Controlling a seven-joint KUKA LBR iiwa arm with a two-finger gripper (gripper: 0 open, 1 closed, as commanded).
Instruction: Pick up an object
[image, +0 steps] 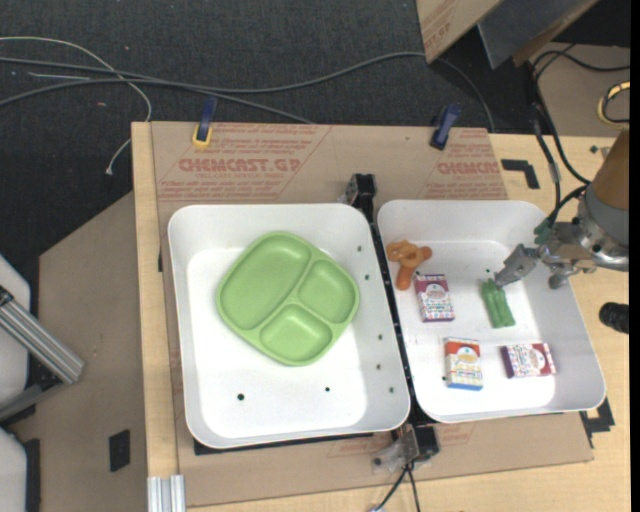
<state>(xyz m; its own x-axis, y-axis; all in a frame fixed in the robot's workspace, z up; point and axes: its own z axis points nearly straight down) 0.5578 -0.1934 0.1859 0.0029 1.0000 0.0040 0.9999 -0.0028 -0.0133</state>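
- Dark carpet floor crossed by thin grey cables.
- Cardboard-covered worktop, printed sheet clamped with blue clips at its far edge.

Arm over the right bin

Gripper hovers just above a green block; a green plate lies in the left bin.

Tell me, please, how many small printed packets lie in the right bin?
3. One packet lies beside the orange toy, one at the bin's front middle, one at front right. None seems hidden.
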